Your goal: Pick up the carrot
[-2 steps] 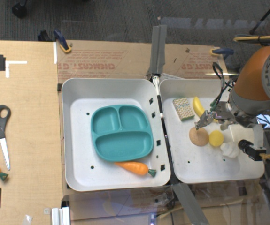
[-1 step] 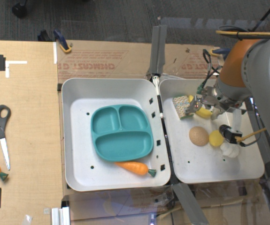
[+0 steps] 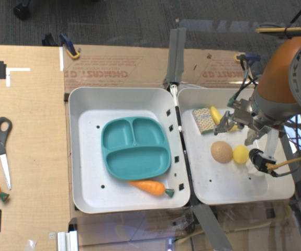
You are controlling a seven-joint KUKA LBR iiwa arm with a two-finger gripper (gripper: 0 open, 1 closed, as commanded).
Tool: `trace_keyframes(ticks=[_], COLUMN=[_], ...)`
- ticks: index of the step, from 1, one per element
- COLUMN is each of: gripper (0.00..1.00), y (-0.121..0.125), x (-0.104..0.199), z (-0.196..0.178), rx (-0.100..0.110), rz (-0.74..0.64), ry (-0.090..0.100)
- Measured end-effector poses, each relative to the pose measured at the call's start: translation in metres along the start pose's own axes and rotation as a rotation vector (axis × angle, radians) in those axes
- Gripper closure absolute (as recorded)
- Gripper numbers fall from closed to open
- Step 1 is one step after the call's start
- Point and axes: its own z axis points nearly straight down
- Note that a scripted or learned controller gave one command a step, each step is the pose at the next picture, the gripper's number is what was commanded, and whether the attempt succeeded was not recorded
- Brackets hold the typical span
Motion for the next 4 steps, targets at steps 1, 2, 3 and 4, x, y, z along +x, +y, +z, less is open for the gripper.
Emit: trace_keyframes(ticks=[1, 2, 3, 4], gripper=[0.00, 0.00, 0.00, 0.00], y=[-0.009, -0.030, -0.030, -0.025], x=[-0.044, -0.047, -0.047, -0.107], z=[0.075, 0.056, 0.056, 0.066], rx=[0.002, 0.002, 0.002, 0.003], rz=[0.139, 0.443, 0.443, 0.940], ry=[0.001, 0.000, 0.000, 0.001])
